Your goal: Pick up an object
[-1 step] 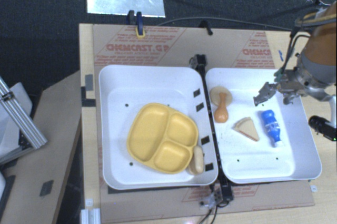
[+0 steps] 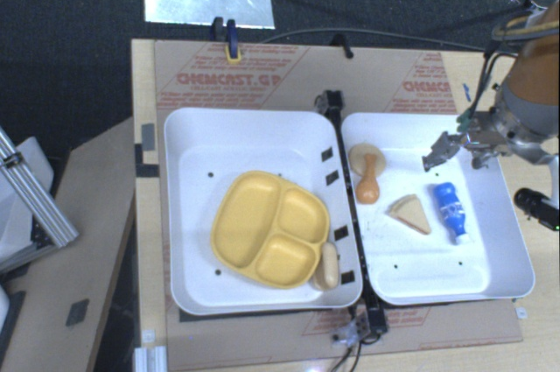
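Pincer [image 2: 440, 153] hangs above the right bin [image 2: 499, 278] holding nothing, finger state indiscernible, with the blue bottle [image 2: 450, 210] lying just below it untouched, so the pick is not yet made.

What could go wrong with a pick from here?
1. The blue bottle and the tan wedge lie close together in the right bin; a descent on one may nudge the other.
2. The gripper hangs over the bin's far part, off to the side of all three pieces, so it likely needs to shift first.
3. The wooden mushroom-shaped piece lies by the inner wall, leaving little finger room.
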`<action>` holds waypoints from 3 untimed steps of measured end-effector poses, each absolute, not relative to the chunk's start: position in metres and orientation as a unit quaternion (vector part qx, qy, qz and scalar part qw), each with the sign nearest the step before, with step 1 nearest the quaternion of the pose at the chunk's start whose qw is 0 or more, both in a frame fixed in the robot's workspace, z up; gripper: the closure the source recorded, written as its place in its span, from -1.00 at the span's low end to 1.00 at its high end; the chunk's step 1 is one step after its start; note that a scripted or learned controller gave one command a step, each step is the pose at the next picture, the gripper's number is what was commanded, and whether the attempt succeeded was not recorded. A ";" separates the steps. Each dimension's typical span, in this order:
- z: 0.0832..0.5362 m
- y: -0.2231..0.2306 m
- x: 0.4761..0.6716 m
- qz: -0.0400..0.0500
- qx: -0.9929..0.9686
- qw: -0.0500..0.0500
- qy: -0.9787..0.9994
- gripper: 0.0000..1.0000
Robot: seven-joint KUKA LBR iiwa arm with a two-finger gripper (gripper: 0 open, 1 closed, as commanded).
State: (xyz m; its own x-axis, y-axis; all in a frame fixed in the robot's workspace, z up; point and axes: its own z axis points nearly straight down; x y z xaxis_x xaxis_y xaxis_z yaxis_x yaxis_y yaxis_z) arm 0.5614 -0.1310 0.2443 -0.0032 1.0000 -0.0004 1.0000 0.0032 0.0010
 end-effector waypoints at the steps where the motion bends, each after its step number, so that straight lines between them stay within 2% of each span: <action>1: 0.202 -0.129 0.566 0.000 0.706 0.000 0.708 -1.00; 2: 0.158 -0.129 0.573 0.000 0.707 0.000 0.708 -1.00; 3: 0.106 -0.137 0.566 -0.001 0.707 -0.001 0.707 -1.00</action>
